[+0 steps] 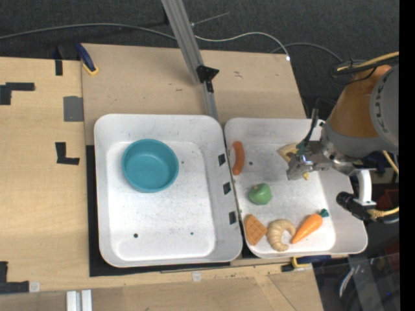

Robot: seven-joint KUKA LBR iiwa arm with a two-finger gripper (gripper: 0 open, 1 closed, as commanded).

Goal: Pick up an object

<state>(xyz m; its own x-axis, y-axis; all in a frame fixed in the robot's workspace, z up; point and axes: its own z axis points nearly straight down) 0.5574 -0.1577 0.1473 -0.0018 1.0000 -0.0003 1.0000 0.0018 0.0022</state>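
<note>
A green apple-like toy (260, 194) is sitting near the middle of the right bin (343, 238), and everything else can be placed from it. Up and to its left, a sausage-shaped toy (237, 157) is lying along the bin's left wall. Below the green toy, a waffle-patterned piece (255, 229) is resting near the front-left corner, with a croissant (280, 234) just beside it and a carrot (307, 227) touching or nearly touching the croissant on its far side. Up and to the right of the green toy, the gripper (297, 171) is hovering low over the bin floor; whether it is open or closed I cannot tell. A pale yellowish object (288, 151) is lying right by it. Well to the left of the green toy, a teal bowl (150, 165) is sitting in the left bin (110, 238).
</note>
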